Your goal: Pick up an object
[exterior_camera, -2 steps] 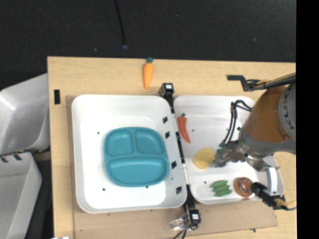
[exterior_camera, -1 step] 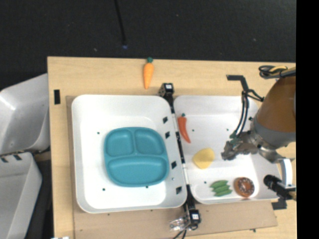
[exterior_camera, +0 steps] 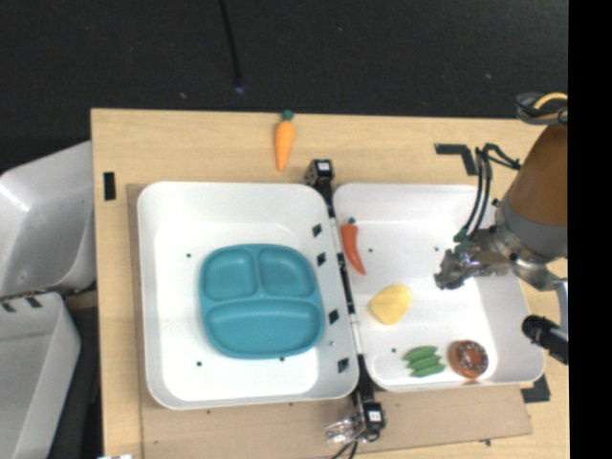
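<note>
- Where the arm (exterior_camera: 540, 194) reached in from the right, we saw its gripper (exterior_camera: 451, 273) low over the right bin (exterior_camera: 406, 204), near that bin's right side; the dark metal fingers were too small and blurred for us to tell whether they stood open or closed, and we saw nothing between them.
- We found four small things on the right bin's smooth white floor, all apart from the gripper: a slim red chili pepper (exterior_camera: 353, 249) by the left wall, a rounded, lumpy yellow piece (exterior_camera: 390, 304) near the middle, a green pea pod (exterior_camera: 422, 360), and a round brown piece (exterior_camera: 469, 358) just beside it.
- We saw a teal plastic plate (exterior_camera: 260, 300) with three compartments and rounded corners lying flat in the left bin (exterior_camera: 163, 256).
- We noted an orange carrot (exterior_camera: 284, 142) with a green top on the pale wooden bench (exterior_camera: 191, 132) behind the bins.
</note>
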Controlling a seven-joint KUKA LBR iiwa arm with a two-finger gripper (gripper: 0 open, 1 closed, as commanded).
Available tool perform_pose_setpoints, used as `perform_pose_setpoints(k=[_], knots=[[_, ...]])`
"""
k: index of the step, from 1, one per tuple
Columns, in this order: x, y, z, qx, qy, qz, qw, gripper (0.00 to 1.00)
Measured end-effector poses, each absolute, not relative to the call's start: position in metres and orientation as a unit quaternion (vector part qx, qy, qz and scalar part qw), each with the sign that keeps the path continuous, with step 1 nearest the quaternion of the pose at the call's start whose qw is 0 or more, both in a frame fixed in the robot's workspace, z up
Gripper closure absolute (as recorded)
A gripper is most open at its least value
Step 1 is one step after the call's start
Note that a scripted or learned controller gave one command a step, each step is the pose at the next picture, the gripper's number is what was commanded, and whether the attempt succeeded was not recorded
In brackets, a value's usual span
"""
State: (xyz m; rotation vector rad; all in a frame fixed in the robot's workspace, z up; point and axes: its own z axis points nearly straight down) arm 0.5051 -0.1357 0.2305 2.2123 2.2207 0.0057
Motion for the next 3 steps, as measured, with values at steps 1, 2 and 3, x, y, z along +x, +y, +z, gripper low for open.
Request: perform_pose_setpoints(k=[1,2,3], knots=[[0.507,-0.137,0.283,0.706,0.708,0.002,0.004,1.0],[0.515,-0.088,0.264,0.705,0.709,0.0004,0.0,1.0],[0.523,-0.029,0.25,0.705,0.71,0.0001,0.0,1.0]])
